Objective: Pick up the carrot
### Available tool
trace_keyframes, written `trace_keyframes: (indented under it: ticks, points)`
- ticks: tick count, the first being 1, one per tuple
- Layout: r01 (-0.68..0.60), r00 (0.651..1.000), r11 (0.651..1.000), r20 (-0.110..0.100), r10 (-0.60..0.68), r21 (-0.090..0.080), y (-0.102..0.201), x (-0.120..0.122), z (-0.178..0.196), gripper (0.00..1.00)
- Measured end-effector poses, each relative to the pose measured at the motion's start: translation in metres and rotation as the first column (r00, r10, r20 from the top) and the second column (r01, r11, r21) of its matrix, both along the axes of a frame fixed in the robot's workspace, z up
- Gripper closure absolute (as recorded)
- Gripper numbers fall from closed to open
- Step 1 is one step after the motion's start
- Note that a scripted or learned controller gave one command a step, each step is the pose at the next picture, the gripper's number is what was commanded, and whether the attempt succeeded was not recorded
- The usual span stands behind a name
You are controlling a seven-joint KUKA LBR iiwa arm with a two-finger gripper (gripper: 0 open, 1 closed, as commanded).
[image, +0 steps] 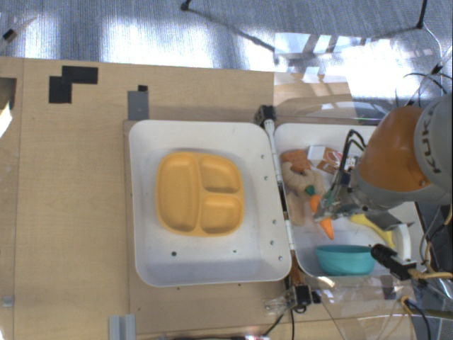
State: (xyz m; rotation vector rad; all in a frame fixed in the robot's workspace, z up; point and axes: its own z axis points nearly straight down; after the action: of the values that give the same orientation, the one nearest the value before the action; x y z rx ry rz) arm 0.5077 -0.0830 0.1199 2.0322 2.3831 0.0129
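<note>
Grey metal, the pincer (331,205) hangs low over the right bin (306,259), at the end of the arm (396,158) that comes in from the right with its orange band just above the wrist. Whether it is spread or pressed together I cannot tell (the wrist and cables blur its tips).

Just beside it lies the carrot (326,227), a small orange cone a little below the tips, resting on the bin floor; whether it touches the pincer I cannot tell. A second orange bit (314,203) sits just left of the tips. Up and left of that rests a brown toy (296,163), with a small green piece (310,188) near it. A yellow banana (369,222) lies to the right, partly under the arm. Below the carrot stands a teal bowl (344,258).

Farther out, the left bin (145,190) holds a yellow divided plate (199,193) with three compartments. Both bins sit side by side on the wooden desk (64,190).
</note>
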Motion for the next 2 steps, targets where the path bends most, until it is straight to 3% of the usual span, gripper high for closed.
trace_keyframes:
  ticks: [1,2]
  points:
    - [0.022,1.0,1.0,-0.004,-0.022,0.004,0.074,-0.018,0.067,1.0]
    - [-0.204,0.979,0.979,-0.007,0.204,-0.002,0.018,-0.019,0.065,1.0]
